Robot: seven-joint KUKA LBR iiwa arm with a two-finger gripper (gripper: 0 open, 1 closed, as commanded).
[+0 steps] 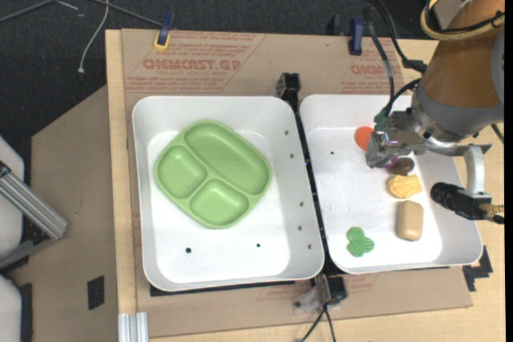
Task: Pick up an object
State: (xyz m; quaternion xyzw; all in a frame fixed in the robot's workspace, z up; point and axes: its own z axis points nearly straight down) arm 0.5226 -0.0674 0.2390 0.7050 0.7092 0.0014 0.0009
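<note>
From the camera view, the arm reaches in from the right and its gripper [390,150] hangs low over the far part of the right bin [337,196]. Whether it is closed on anything cannot be told from this angle. A small dark piece [401,166] lies directly beneath it, touching or nearly so, and an orange piece [364,137] sits just to its left. Nearer the camera lie a yellow ridged piece [405,187], a tan block [410,219] and a green toy [359,242], each apart from the others. The left bin [152,172] holds a green divided plate [212,173].

The step in hand looks like the descent onto a chosen object, most likely the dark piece. The next move calls for a firm close around it and a straight lift, clear of the orange and yellow pieces close by.
</note>
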